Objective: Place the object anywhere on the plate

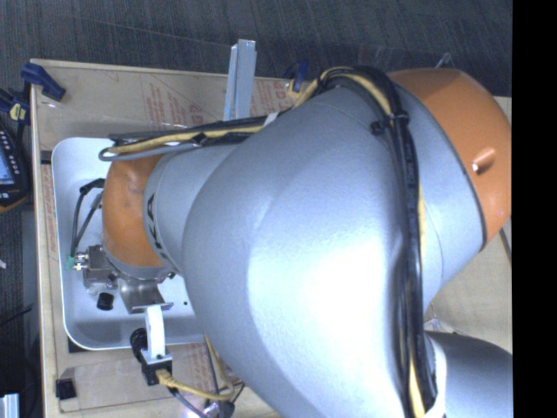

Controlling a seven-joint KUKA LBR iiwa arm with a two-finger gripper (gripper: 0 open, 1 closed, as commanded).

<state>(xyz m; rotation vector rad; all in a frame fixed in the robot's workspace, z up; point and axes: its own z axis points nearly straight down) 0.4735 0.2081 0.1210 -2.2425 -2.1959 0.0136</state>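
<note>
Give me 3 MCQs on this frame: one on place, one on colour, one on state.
1. Where is the arm's wrist end?
A. Over the left white bin
B. Above the dark floor at the top
C. Beyond the bench's bottom edge

2. What colour is the band above the wrist?
A. Green
B. Orange
C. Blue

3. How does the yellow-and-black cable run?
A. Coiled on the bin floor
B. Cut and lying on the floor
C. Strung along the arm, from the big joint down to the wrist

Key: 1 A, the wrist sits over the white bin at the view's left. 2 B, the band is orange. 3 C, the cable follows the grey arm toward the wrist.
</note>
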